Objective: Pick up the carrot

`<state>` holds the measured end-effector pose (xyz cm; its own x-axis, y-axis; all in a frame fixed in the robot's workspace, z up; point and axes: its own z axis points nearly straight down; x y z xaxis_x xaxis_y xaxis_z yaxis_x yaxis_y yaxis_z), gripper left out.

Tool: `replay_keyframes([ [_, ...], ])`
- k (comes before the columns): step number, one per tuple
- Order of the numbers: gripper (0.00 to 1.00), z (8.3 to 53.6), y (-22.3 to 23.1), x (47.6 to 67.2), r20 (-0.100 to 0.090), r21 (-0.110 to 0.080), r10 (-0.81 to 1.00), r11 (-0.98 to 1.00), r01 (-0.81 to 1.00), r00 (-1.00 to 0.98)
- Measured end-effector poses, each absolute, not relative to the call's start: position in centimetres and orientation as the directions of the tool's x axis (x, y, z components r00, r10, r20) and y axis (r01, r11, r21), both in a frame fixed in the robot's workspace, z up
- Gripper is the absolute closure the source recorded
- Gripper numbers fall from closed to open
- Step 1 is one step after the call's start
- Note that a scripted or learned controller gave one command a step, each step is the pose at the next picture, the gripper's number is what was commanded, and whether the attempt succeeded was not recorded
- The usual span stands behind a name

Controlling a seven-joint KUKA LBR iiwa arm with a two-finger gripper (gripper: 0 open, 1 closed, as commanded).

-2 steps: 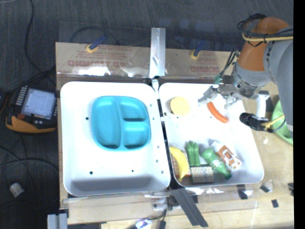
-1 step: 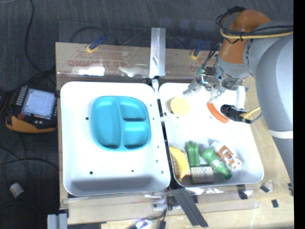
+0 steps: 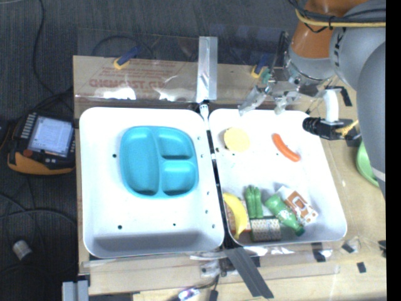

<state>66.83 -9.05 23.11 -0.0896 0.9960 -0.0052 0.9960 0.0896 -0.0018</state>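
Observation:
The carrot [image 3: 286,147] is a small orange stick lying free on the floor of the right bin [image 3: 326,168], toward its far right. My gripper [image 3: 264,102] hangs above the bin's far rim, up and to the left of the carrot and well apart from it. Its two fingers [image 3: 250,103] are spread with nothing between them.
A pale yellow disc [image 3: 237,139] lies left of the carrot. A banana [image 3: 235,214], green vegetables [image 3: 253,200], a green bottle [image 3: 285,212] and a small packet [image 3: 299,206] crowd the right bin's near edge. The left bin [image 3: 106,224] bears a blue divided plate [image 3: 158,160].

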Motion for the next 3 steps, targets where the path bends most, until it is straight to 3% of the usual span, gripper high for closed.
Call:
replay_keyframes([
  [1,0.00,22.3,-9.2,66.8,-0.001,-0.003,0.999,0.039,0.999,-0.039],
  [2,0.00,11.7,-10.1,64.2,-0.002,-0.004,1.000,-0.016,1.000,0.016],
  [3,0.00,17.6,-10.2,66.8,0.000,-0.001,1.000,0.015,1.000,-0.015],
])
